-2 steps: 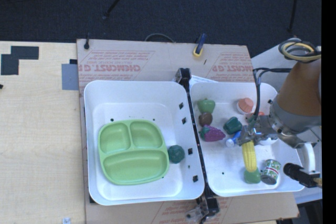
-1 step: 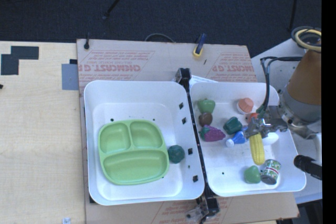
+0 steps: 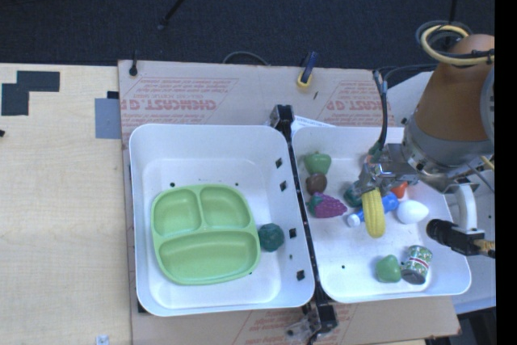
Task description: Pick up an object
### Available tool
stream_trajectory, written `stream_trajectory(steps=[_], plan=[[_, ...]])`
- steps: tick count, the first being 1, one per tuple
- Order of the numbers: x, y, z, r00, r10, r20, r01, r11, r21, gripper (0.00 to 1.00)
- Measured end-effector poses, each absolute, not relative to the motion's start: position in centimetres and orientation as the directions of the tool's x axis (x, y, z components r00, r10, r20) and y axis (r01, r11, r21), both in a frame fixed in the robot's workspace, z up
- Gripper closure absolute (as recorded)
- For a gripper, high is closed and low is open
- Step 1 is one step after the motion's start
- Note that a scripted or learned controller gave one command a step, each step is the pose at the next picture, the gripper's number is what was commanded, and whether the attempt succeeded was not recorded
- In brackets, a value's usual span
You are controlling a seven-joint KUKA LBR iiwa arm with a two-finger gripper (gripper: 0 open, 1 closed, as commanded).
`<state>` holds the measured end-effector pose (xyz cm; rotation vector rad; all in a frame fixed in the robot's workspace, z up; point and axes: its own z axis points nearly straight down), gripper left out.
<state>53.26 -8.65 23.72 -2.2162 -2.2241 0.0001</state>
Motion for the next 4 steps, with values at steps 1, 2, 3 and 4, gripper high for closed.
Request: stream_trajectory(steps=[1, 2, 3, 4], plan=[[55.1, -3.7, 23.4, -0.005, 1.0, 0.002, 1.0, 0.005, -0.003, 1.0], [58.4, 0.9, 23.4, -0.004, 1.0, 0.001, 1.0, 0.004, -0.002, 1.0], [59.6, -0.4, 22.6, 0.001, 1.0, -0.001, 1.0, -0.001, -0.003, 1.0], [58.5, 0.3, 21.7, 0.0, 1.0, 0.0, 1.0, 0.0, -0.005, 1.0]])
